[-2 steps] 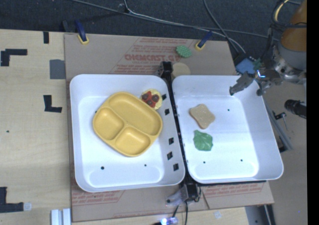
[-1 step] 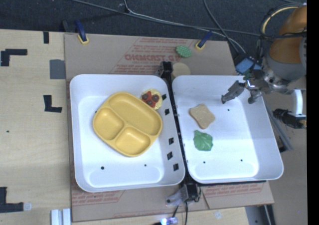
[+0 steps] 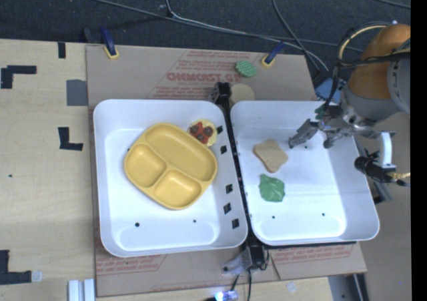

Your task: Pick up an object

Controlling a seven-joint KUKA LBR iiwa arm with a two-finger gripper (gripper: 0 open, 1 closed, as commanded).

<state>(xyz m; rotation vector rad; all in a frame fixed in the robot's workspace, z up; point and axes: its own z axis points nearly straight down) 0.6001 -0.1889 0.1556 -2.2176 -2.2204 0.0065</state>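
Gripper (image 3: 313, 135) found over the right bin (image 3: 357, 226), at its upper right, fingers spread apart with nothing between them. Judged poised for a descent, none of the objects yet taken. Likeliest target, a tan bread-shaped piece (image 3: 270, 155), lying flat on the floor of the right bin, just left of and below the fingertips, apart from them. Green leafy piece (image 3: 271, 188) lying directly below the tan piece, near it but not touching. Yellow divided tray (image 3: 171, 165) set slantwise in the left bin (image 3: 113, 226), well left of the right bin's contents, with a small red-and-yellow item (image 3: 203, 131) at its upper right corner; contact between them not determinable. Wrist and upper arm cut off at the frame's right. Exact height of the fingertips above the bin floor not discernible.
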